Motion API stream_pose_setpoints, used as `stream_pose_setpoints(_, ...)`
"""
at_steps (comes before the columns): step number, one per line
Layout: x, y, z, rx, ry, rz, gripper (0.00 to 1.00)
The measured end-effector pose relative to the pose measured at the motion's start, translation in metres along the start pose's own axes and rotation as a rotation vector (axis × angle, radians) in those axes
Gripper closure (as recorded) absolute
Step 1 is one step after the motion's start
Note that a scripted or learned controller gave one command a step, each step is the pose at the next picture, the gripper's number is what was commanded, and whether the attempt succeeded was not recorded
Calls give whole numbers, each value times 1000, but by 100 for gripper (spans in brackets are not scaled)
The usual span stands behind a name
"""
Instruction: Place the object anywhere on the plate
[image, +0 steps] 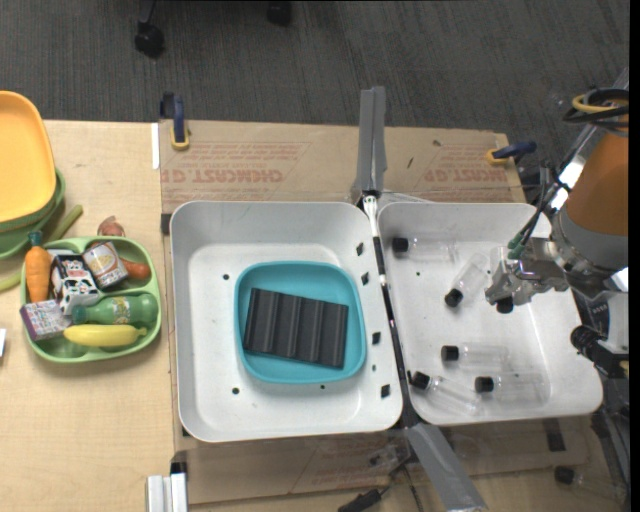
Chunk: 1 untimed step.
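- Reading upside down on the cardboard (300, 170) behind the bins: "CHEMCAST GP", printed in red.
- Left bin (200, 330): a teal plate (255, 290) mid-frame carries a dark ribbed block (297, 325), with bare white floor all round it.
- Right bin (570, 390): clear black-capped vials (470, 355) lie scattered and well apart.
- The gripper (505, 290) hangs at that bin's right side; whether the jaws are wide or narrow I cannot tell.

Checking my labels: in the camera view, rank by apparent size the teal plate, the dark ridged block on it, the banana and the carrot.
1. teal plate
2. dark ridged block
3. banana
4. carrot, though partly hidden among the other toys, so this last place is less sure.
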<state>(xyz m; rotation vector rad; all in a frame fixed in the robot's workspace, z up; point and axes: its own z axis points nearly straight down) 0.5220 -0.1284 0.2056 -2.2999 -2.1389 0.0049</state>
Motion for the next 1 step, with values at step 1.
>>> stream_pose_setpoints(1,0,0,0,-1,0,0,0)
